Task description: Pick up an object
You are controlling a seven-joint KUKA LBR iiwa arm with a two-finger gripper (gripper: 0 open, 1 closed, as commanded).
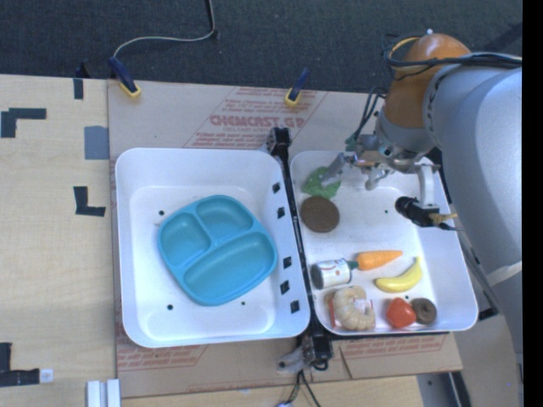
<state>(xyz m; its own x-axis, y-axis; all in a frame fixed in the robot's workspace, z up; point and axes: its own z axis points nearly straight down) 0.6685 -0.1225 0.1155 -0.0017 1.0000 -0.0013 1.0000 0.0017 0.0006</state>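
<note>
My gripper [353, 175] hangs over the back of the right bin [465, 285], fingers spread open and nothing between them. Its left finger [333, 171] is right beside a green leafy toy [319, 183]; whether they touch I cannot tell. A brown round disc [321, 214] lies just in front of the green toy. Further forward are a small can [331, 273], an orange carrot [379, 259], a yellow banana [399, 278], a pale bread-like lump [352, 308], a red tomato [400, 313] and a dark donut [423, 310].
The left bin [136, 176] holds a blue divided plate [218, 248]. A black divider [288, 219] joins the two bins. The grey arm [484, 142] covers the right bin's far right side. Bare white floor lies around the middle right of the right bin.
</note>
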